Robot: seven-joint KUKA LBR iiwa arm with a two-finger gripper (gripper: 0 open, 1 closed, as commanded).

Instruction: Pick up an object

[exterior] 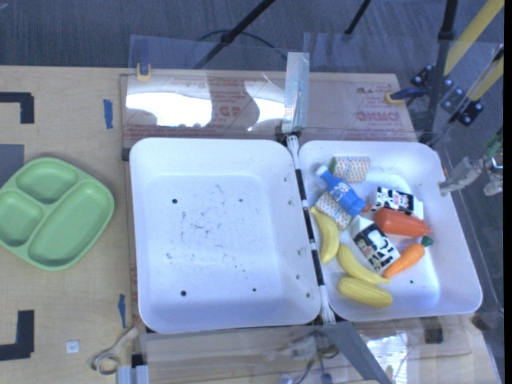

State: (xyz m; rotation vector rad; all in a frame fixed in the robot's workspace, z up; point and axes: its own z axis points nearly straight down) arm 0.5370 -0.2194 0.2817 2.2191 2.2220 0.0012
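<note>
The right bin [456,282] holds a heap of toy food. A blue bottle [341,193] lies at a slant near the bin's left wall, with a waffle-patterned piece [351,167] behind it. Two yellow bananas [326,234] [358,264] and a corn cob [366,291] lie toward the front. An orange carrot [402,224] and a smaller one [404,259] flank a black-and-white box [375,245]; a second such box [395,201] sits further back. My gripper [462,180] hangs at the bin's right rim, apart from all the objects, small and blurred.
The left bin [160,166] adjoins the right one along a central divider [308,230]. A green divided plate [56,212] rests on the bench at far left. Clear plastic panels [208,102] stand behind the bins. Stand legs cross the floor at the back.
</note>
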